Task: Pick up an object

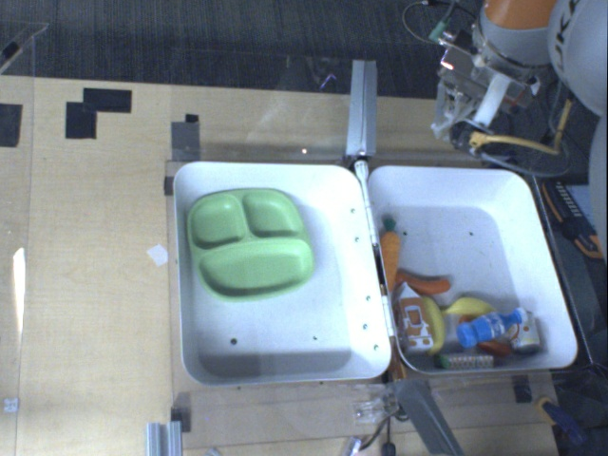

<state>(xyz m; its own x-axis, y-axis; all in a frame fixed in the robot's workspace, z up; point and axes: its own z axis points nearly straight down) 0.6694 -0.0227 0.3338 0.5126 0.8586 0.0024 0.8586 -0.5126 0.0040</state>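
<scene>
Pincer (454,122) hangs above the far rim of the right bin (494,186), carrying nothing; whether it's released or clenched, cannot tell. Objects crowd that bin's near corner: carrot (390,252), banana (467,306), blue bottle (492,330). Best bet is probably the carrot, lying apart from the pile, though close to the bin wall.

Arm (532,8) reaches in at upper right, tool (454,126) pointing downward

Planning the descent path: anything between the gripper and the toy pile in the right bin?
In the camera view, only bare white floor of the right bin lies between the gripper, hanging above the bin's far rim, and the toy pile at its near edge.
</scene>
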